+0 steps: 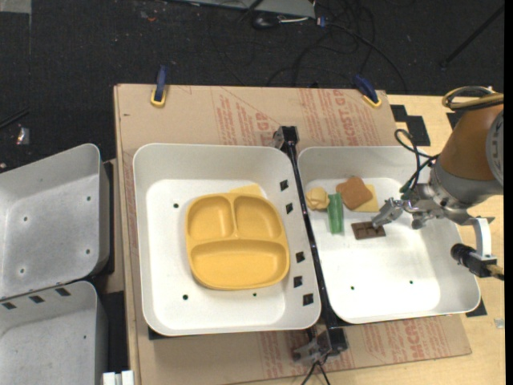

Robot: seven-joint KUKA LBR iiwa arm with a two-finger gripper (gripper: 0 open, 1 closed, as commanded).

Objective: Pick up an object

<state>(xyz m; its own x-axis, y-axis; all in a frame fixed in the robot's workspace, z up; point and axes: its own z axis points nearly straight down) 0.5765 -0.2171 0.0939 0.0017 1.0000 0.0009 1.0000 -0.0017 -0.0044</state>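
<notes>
The pincer (383, 217) hangs just right of the small brown block (367, 230) — seemingly touching it — fingers apparently splayed, grasping nothing.

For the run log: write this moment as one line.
gripper low in right bin | beside dark brown piece | nothing seen held | yellow tray in left bin

We see a bench topped with a brown cardboard sheet (240, 111) printed with red lettering, held at its far edge by two clamps with yellow jaws, one toward the left (159, 91) and one toward the right (367, 92). Directly on the cardboard sit two shallow white bins side by side, the left bin (160, 239) and the right bin (401, 287), their inner rims touching along a black divider strip (304, 231).
</notes>
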